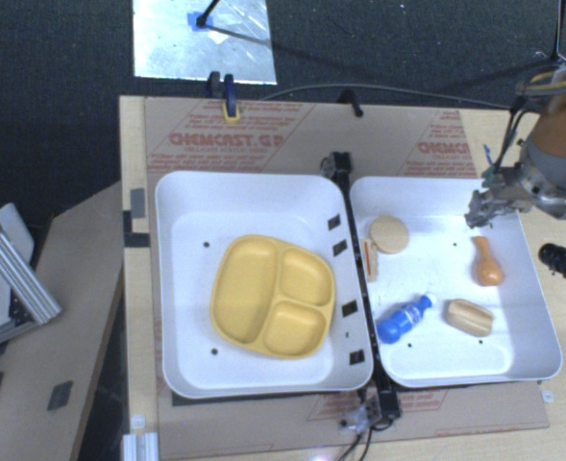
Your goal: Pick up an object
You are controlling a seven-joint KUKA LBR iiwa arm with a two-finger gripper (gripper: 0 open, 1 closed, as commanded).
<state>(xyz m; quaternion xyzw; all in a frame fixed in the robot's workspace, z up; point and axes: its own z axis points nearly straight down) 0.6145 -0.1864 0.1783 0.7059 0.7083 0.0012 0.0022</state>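
The right bin (pixel 528 353) holds a round beige disc (pixel 390 233), an orange carrot-shaped piece (pixel 485 262), a tan bread-roll piece (pixel 469 316), a blue bottle (pixel 402 320) and a thin stick (pixel 370 258) by the left wall. My gripper (pixel 482 208) hangs over the bin's upper right part, just above the orange piece and to the right of the beige disc. Nothing shows between its fingers.
The left bin (pixel 182 257) holds a yellow divided plate (pixel 274 296). A black divider with clips (pixel 352 267) runs between the bins. A clamp (pixel 227 94) sits at the bench's far edge, and a metal frame (pixel 9 272) stands at the left.
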